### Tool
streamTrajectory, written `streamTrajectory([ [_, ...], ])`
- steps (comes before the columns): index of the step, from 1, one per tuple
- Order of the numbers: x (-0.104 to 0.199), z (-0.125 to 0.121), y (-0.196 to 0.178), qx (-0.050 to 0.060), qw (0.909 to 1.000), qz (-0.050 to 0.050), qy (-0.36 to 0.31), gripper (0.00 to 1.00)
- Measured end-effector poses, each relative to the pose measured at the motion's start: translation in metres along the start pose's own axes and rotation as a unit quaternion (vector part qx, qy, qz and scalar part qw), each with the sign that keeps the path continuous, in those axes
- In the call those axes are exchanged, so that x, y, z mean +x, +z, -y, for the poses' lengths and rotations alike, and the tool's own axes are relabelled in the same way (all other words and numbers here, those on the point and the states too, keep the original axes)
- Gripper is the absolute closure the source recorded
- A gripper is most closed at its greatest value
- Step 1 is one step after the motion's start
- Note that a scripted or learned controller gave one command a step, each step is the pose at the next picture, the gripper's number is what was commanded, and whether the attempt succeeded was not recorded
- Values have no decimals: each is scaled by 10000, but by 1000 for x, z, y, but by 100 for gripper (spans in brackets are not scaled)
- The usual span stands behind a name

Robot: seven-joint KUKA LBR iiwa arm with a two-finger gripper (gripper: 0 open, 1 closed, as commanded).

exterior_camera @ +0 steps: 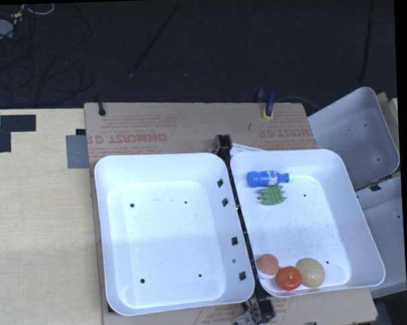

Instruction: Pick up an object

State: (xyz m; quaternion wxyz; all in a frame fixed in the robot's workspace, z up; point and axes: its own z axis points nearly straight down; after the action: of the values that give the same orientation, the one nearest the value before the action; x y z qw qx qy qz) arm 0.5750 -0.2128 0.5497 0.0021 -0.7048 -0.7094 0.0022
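- Two shallow white plastic bins sit side by side: the left bin (111, 196) and the right bin (357, 212), which serves as the landmark here. Every candidate for picking lies inside the right bin, so the task looks to be at its very start, with nothing lifted yet. The gripper's state cannot be told.
- A pale grey metal panel (353, 128) leans just beyond the right bin's far right corner. It is clear of the objects but may crowd a reach coming in from that side.
- A blue plastic bottle with a white cap (266, 178) lies on its side at the right bin's far left end, close to the wall. It has open floor on its right, so I judge it the easiest target.
- A beige ball (311, 271) rests by the right bin's near wall.
- A red round fruit-like piece (289, 278) touches the beige ball on its left.
- A peach-coloured round piece (267, 264) sits in the right bin's near left corner. These three are bunched against the walls, so closing on one probably nudges its neighbours.
- A small green leafy toy (272, 196) lies just nearer than the bottle, and a descent must pick one of the two cleanly.
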Motion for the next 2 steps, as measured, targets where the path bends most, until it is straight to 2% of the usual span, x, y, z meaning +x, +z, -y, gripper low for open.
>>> streamTrajectory([
  [1,17,104,117,51,10000,-35,50,100],
  [2,0,86,87,-35,10000,7,33,100],
])
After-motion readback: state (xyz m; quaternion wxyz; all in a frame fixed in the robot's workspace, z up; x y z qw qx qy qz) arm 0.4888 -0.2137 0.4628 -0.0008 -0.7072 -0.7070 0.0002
